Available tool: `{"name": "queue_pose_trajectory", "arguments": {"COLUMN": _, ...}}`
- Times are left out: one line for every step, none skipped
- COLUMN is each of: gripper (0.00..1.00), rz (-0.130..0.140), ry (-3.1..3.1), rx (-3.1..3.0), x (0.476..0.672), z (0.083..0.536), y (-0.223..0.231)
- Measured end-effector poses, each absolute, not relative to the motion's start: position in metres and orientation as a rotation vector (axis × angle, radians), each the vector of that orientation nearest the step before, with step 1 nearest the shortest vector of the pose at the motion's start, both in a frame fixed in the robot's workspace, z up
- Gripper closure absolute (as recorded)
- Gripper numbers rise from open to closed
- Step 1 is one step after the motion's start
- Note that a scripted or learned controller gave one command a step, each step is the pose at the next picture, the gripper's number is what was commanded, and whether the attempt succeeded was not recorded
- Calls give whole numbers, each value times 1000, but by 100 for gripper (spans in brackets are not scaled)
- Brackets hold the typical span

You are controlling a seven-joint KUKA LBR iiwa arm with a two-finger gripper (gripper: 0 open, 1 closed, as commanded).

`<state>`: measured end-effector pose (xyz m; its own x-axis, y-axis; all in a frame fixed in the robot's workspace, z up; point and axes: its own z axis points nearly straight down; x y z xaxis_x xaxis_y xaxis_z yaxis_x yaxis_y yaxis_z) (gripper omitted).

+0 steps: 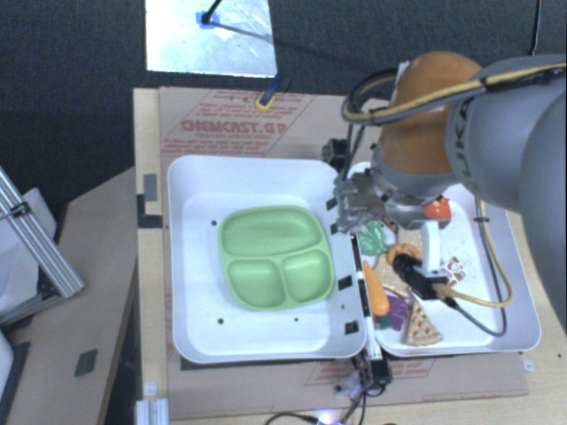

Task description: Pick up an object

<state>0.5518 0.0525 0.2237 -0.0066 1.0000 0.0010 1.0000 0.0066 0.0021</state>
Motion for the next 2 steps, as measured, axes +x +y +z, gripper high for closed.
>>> {"name": "queue_pose_trajectory", "arguments": {"gripper": 100, "rz": 1, "ry": 2228, "rx": 2215, "x": 553, "z": 217, "y": 57}}
{"name": "queue_pose_trajectory", "arguments": {"gripper": 100, "rz": 2, "ry": 2224, "rx": 2218, "x": 551, "z": 216, "y": 57}}
